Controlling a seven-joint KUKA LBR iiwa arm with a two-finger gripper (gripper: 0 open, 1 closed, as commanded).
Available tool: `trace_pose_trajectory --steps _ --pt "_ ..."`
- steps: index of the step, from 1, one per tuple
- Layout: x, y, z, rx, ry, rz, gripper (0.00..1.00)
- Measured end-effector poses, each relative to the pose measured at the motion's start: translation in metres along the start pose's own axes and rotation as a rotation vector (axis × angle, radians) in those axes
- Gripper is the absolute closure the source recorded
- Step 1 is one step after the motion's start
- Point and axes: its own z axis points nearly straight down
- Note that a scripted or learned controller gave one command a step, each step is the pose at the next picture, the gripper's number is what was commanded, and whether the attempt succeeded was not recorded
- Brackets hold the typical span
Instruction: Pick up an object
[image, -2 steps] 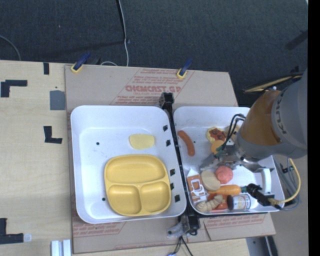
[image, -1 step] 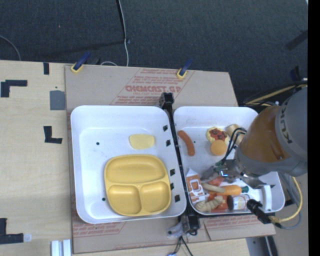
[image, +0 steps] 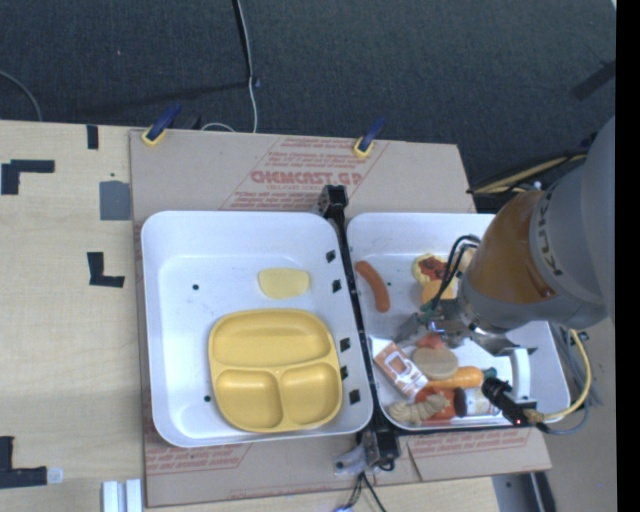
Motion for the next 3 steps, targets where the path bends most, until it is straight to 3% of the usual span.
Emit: trace_pose_trajectory --steps 1,2,3 --pt "0.006 -0.001 -0.008 0.007 0.015 -0.003 1.0" --pt "0.006 -0.001 -0.008 0.007 0.014 -0.003 0.0" --pt "0.016 0.08 0.005 0.008 0.018 -0.011 0.0"
